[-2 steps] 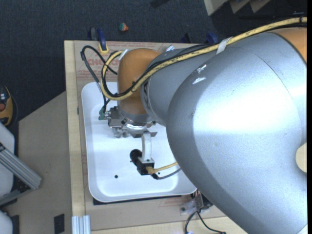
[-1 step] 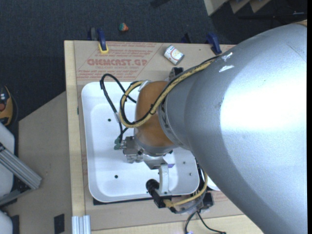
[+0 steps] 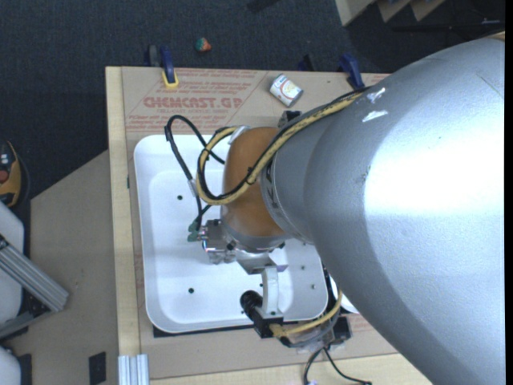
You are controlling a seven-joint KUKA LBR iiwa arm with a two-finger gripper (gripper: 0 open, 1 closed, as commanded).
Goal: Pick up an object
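Overhead, the left white bin (image 3: pixel 160 239) lay at 9 o'clock, the gripper (image 3: pixel 210 243) hung low over its middle, fingers hidden, no pickable object discernible, and the grey arm (image 3: pixel 401 199) filled 3 o'clock.

I work in a robotics lab or test cell, not a home. My bench (image 3: pixel 128 215) is a plain plywood board, with a brown protective sheet printed "CHEMCAST" (image 3: pixel 192 101) laid over its far end and held down by blue and yellow clamps (image 3: pixel 167 66). A shallow white bin (image 3: pixel 156 239) sits on it. Dark office-style carpet (image 3: pixel 88 22) covers the floor around the bench. Extruded aluminium framing (image 3: pixel 32 275) stands at the left edge, and loose black and yellow cables (image 3: pixel 196 163) run along my wrist.
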